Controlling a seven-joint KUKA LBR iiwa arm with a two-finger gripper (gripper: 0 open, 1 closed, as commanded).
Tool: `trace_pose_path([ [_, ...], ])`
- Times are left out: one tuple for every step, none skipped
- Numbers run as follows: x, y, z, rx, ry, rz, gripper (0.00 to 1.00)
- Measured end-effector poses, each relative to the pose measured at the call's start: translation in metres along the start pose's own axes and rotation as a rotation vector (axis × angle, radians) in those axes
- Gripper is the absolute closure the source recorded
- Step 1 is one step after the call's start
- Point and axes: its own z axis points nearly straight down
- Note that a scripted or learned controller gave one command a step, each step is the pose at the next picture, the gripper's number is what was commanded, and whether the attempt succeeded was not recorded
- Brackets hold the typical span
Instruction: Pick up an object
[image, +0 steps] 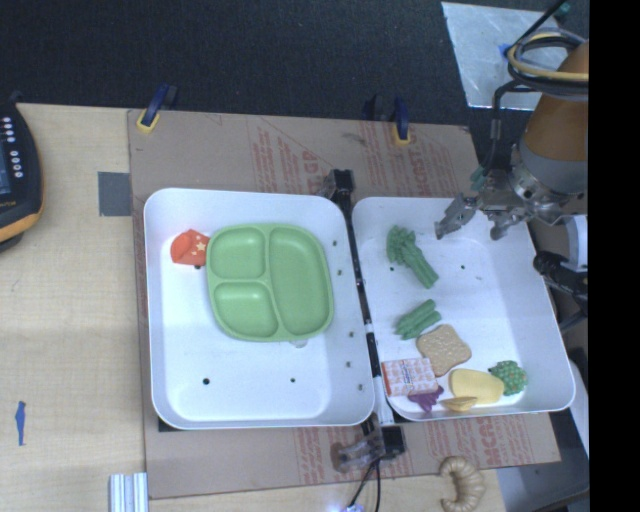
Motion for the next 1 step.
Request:
trace_pose_path([
  [0.0573, 0.0245, 0.0704, 0.004, 0.001, -0.006, 0.00],
])
